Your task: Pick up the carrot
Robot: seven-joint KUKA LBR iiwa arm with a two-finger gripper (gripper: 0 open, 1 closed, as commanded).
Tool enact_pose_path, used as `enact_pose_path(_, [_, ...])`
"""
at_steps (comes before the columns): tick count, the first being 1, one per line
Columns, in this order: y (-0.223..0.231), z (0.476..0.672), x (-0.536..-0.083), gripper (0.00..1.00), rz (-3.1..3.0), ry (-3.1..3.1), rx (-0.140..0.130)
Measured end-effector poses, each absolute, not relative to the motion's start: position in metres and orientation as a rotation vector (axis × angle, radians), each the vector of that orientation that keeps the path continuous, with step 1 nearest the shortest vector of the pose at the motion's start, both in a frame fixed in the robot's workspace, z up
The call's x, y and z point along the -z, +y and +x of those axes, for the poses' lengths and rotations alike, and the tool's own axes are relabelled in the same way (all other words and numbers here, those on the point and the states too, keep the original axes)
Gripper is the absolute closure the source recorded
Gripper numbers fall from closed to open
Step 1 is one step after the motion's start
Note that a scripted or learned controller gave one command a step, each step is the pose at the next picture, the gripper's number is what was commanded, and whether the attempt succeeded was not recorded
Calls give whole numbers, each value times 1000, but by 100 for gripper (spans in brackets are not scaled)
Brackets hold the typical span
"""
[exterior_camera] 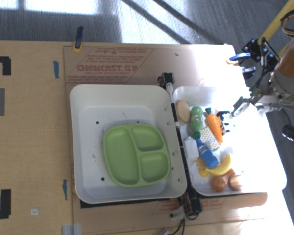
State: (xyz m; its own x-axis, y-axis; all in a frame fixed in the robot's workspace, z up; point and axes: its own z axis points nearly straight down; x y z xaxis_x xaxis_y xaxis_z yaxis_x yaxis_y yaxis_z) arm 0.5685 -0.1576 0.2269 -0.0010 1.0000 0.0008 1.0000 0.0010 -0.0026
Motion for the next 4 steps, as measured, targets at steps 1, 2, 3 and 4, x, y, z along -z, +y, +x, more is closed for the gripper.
enact_pose_path(1, [-140, 586, -109, 0, -2183, -2275, 9])
enact_pose_path(2, [-121, 602, -107, 0, -2166, -2322, 17])
enact_pose_path(3, [-108, 604, -106, 0, -2334, -2157, 23])
enact_pose_path(4, [-107, 602, -106, 0, -2386, -2096, 33])
